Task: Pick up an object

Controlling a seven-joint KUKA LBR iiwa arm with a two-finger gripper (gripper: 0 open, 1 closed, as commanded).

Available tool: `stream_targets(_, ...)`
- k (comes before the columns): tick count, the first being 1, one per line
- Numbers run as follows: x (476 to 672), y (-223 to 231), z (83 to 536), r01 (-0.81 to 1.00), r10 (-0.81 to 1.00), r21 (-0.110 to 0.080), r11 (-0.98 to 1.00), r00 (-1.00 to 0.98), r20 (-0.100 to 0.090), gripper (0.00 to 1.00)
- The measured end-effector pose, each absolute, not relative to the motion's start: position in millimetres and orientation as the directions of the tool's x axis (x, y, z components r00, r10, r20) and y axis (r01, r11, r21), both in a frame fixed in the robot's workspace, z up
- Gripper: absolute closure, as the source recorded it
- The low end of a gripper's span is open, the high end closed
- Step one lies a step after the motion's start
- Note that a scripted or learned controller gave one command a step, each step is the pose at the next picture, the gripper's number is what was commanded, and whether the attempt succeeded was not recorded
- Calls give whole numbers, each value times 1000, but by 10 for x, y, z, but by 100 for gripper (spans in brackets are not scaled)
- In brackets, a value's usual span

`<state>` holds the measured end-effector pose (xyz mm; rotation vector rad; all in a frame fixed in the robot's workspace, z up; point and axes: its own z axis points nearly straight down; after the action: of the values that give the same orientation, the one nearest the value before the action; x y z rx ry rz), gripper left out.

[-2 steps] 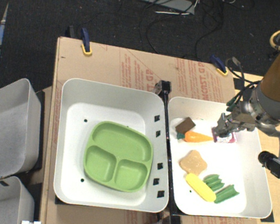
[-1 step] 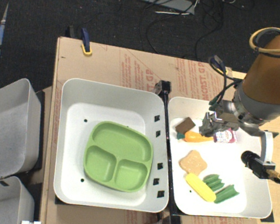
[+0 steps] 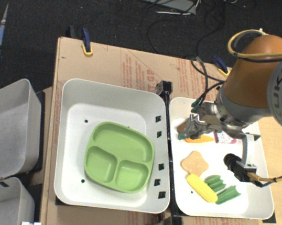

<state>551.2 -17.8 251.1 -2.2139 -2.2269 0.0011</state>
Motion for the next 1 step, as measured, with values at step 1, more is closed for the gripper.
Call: stream_targets(1,5492,394,2458,1000,1000,-1,8,-8,1,100)
